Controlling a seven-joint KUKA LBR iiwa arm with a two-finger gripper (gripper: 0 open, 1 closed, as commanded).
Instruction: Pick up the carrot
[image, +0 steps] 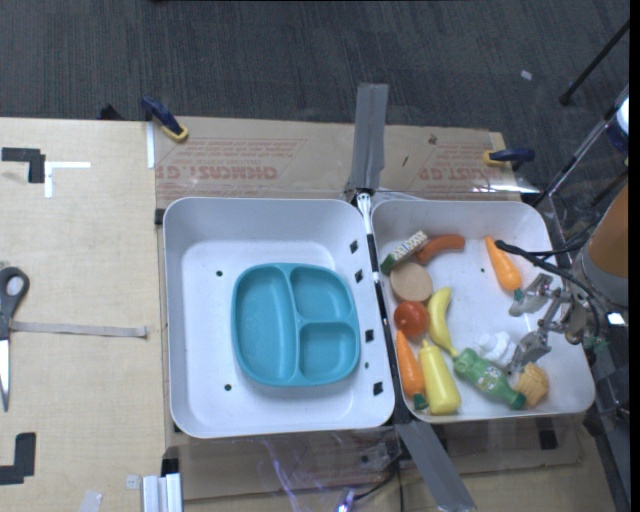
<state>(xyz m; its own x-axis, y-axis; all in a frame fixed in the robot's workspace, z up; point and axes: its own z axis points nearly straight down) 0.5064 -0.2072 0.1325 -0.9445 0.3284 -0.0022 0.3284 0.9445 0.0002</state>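
One carrot lies in the right bin near its far right corner, tilted, just up and left of the gripper (fingers spread, nothing between them). A second orange piece lies beside the tomato and banana.

One fixed overhead camera, angled down on both bins.

Two white bins. One teal divided plate. Two carrots. One banana. One tomato. One sausage. One yellow bottle. One green bottle. One corn cob.
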